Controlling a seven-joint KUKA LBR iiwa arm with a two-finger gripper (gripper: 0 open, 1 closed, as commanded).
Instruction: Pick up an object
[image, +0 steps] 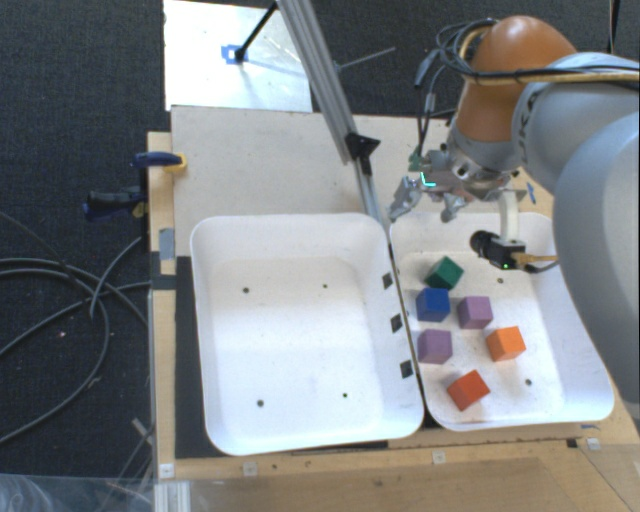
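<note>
Six small cubes, green cube (445, 271) tilted, in right bin (580, 380); gripper (428, 205) above far rim, fingers (402, 203) apart, holding nothing

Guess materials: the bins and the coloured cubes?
Bins: the left bin and right bin look like thin moulded white plastic, going by the rounded corners, rolled rims and slight sheen. Cubes, such as the blue cube and red cube: matte, evenly coloured, crisp-edged; painted wood or foam, can't tell which.
</note>
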